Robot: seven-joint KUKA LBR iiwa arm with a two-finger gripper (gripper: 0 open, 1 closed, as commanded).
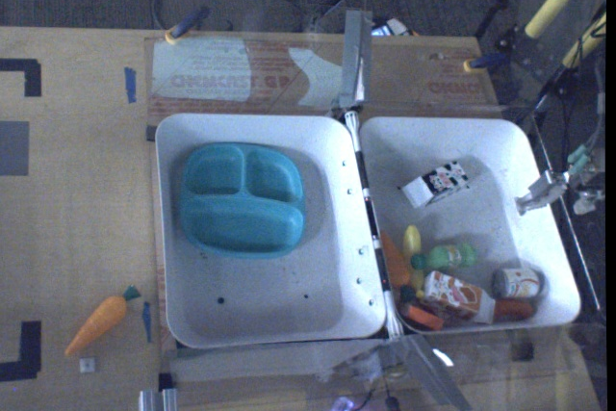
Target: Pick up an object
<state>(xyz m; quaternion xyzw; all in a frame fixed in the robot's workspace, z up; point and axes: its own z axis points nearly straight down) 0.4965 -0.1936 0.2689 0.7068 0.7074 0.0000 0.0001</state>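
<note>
The claw [541, 197] hangs over the right bin's [500, 135] far-right wall, whether spread or pressed together I cannot tell, while the likeliest pick, the milk carton [435, 183], lies apart to its left, clear of clutter.

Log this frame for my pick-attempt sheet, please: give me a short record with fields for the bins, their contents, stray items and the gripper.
left bin: blue divided tray, upside down
right bin: milk carton; green bottle; juice carton; can; yellow piece
crowding: most items cluster along the near edge; carton lies apart
outside bins: toy carrot on the bench
gripper: at the right bin's right rim, holding nothing visible
</note>
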